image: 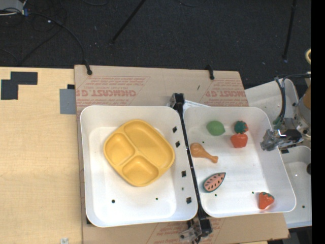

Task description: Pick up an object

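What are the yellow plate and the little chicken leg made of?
The yellow plate looks like moulded plastic: one even colour, smooth, with three pressed-in sections and a soft sheen. The chicken leg looks like toy plastic too, uniformly orange-tan and slightly glossy, though it's too small to be sure.

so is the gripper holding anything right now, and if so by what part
Nothing is held. The gripper sits at the right rim of the right bin, with nothing between its fingers; the nearest toy, a tomato, lies apart from it.

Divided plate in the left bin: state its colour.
Yellow. The divided plate shows clearly in the camera view.
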Robot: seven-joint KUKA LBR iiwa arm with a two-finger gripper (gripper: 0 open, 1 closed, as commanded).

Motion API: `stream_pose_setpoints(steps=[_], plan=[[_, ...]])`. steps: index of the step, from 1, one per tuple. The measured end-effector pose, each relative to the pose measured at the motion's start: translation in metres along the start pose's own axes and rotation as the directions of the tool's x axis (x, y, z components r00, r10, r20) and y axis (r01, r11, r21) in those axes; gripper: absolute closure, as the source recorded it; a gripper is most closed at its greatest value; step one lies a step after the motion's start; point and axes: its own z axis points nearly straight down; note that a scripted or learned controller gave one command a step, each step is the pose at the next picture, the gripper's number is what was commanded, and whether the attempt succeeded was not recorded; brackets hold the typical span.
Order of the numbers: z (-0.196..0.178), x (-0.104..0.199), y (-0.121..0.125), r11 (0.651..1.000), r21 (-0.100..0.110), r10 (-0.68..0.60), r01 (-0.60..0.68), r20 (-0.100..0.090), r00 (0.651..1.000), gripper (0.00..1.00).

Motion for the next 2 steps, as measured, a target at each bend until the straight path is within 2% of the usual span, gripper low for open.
stream_pose_setpoints(steps=[1, 2], plan=[[-0.007, 0.046, 0.009, 1.0, 0.001, -0.003, 0.003, -0.002, 1.0, 1.0], [-0.011, 0.108, 0.019, 1.0, 0.002, -0.004, 0.004, -0.003, 1.0, 1.0]])
